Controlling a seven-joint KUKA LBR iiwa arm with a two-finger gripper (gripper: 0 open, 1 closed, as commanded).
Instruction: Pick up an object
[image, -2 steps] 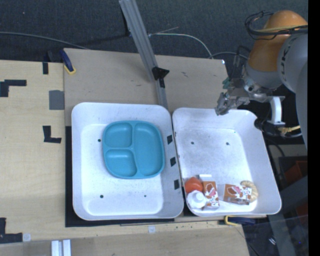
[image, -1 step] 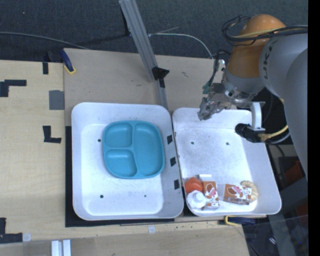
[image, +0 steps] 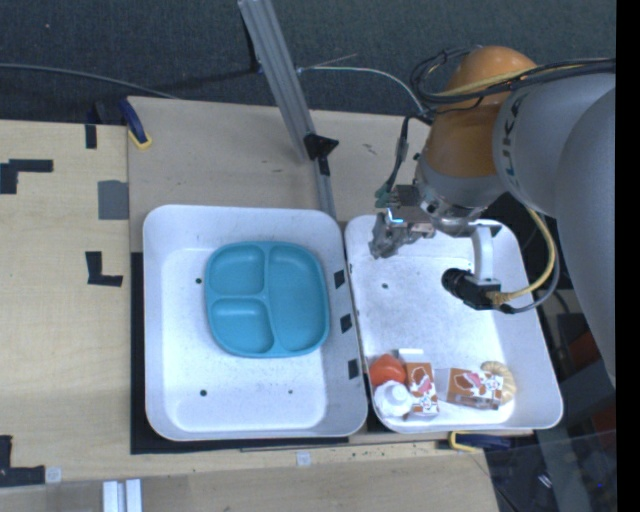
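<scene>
Near edge, right bin: we've got a huddle of small things along the front wall of the right bin (image: 535, 330) — an orange-and-white piece (image: 390, 375) at the left, a red-and-white packet (image: 421, 390) touching it, and a brown-and-white packet (image: 482, 385) just beside that, toward the right corner.

Left bin: the left bin (image: 170, 330) carries a teal divided plate (image: 267, 298), lying flat near its middle — well apart from the arm.

Gripper: the gripper (image: 385, 243) hangs over the far-left part of the right bin, close to the wall shared with the left bin. We see nothing between its fingers; whether they stand wide or narrow we cannot tell — the wrist hides them.

The relation that counts: from the gripper, the huddle lies at about 6 o'clock, the orange-and-white piece almost straight down the picture, the brown-and-white packet nearer 5 o'clock. The plate sits at roughly 8 o'clock, across the bin wall.

Long axis: the huddle runs 9-to-3 along the front wall.

Our read: nothing lifted yet; we judge the nearest pick is the orange-and-white piece, a pull toward the near edge and then down.

Risk: the things touch each other and crowd the wall, so the fingers may nudge a neighbour.
</scene>
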